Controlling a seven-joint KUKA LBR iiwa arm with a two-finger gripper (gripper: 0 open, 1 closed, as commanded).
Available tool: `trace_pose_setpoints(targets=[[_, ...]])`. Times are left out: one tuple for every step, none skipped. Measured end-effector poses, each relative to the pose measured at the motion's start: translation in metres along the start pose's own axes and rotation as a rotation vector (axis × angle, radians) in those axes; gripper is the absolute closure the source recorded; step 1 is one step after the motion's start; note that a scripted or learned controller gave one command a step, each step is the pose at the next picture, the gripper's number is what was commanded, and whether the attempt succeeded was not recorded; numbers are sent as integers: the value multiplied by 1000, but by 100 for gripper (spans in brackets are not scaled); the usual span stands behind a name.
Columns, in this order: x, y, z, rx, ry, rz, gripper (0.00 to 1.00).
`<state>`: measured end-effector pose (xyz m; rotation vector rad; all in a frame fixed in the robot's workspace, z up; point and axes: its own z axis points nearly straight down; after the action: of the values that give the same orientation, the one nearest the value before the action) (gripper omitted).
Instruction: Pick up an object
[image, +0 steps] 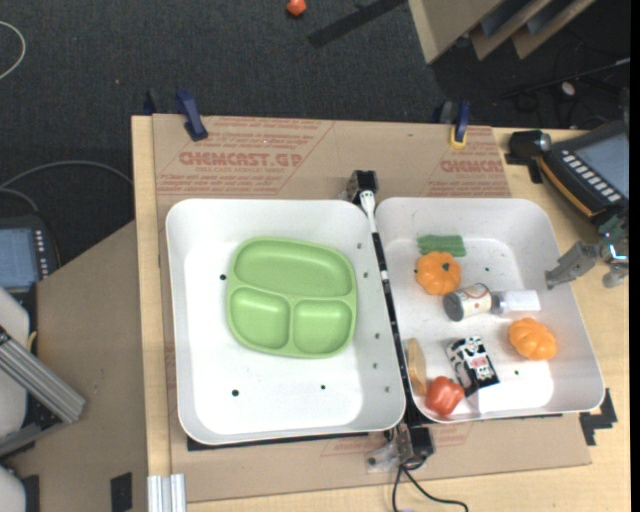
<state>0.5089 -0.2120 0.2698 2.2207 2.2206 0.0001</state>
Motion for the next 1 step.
trace_pose_setpoints(targets=[[29,-18,144,-12,-5,-1,0]])
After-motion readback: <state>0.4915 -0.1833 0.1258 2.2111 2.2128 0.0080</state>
